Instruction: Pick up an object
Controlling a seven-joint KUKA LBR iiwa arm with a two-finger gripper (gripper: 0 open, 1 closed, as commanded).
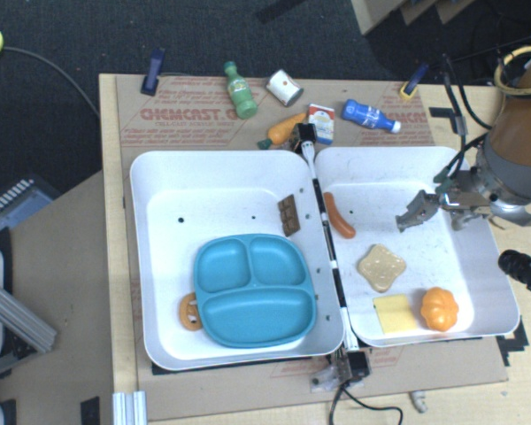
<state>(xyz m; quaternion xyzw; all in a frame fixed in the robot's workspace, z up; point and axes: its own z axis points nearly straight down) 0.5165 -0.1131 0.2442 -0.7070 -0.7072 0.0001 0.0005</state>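
My gripper (413,215) hangs over the right bin (478,264), in its upper middle, open with nothing between its fingers. Below and left of it lies a tan slice of bread (381,266). A yellow cheese square (392,313) and an orange pepper (439,308) rest near the bin's front wall. A red-orange sausage (340,216) lies along the bin's left side, well left of the gripper.
The left bin (159,237) holds a blue divided plate (252,289), a brown chocolate bar (288,214) and a pretzel (189,312). Behind the bins lie a green bottle (241,91), a white can (284,87), a carton (319,123) and a blue bottle (370,115).
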